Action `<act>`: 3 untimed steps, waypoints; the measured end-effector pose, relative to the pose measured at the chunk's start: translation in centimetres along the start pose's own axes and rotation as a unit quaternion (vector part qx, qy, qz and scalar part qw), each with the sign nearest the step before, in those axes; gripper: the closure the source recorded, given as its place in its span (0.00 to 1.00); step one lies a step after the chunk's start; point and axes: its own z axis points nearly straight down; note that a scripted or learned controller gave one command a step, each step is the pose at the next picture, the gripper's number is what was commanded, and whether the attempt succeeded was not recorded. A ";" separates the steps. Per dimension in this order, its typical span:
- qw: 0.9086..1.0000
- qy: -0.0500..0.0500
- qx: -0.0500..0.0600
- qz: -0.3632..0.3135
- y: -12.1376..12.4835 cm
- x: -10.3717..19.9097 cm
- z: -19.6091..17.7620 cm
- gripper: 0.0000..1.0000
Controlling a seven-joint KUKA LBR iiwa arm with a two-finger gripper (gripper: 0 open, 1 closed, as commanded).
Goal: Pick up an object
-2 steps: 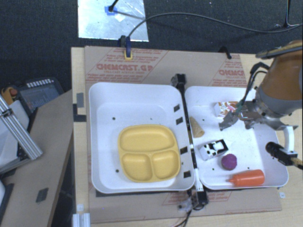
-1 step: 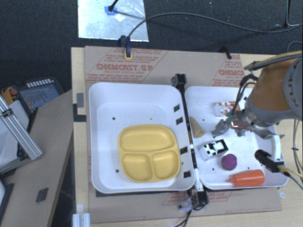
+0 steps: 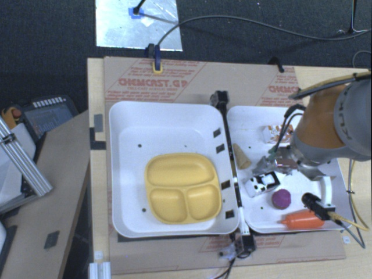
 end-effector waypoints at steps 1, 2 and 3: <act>1.000 -0.001 -0.003 0.000 0.2 -0.1 -1.4 1.00; 1.000 -0.001 -0.004 -0.001 -0.6 0.4 -6.5 1.00; 1.000 -0.001 -0.006 -0.001 -0.9 0.2 -12.9 1.00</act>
